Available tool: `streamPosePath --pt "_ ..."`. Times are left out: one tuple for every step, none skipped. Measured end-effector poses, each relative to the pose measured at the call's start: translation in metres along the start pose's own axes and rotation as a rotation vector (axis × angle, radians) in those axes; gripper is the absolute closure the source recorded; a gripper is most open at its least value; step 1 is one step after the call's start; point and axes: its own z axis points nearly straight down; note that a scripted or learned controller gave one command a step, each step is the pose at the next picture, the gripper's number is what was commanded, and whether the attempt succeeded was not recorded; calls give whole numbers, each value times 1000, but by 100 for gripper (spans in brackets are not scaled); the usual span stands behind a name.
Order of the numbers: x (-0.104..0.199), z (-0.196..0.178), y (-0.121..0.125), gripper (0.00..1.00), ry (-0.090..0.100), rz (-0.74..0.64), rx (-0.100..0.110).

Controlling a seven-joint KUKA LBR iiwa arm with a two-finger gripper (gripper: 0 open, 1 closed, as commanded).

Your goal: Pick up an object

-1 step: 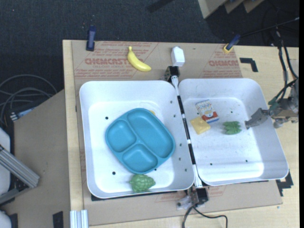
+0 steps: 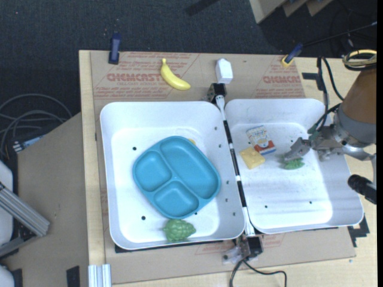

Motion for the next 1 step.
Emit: streamPosePath --pt "-1 78 21 0 0 1 1"
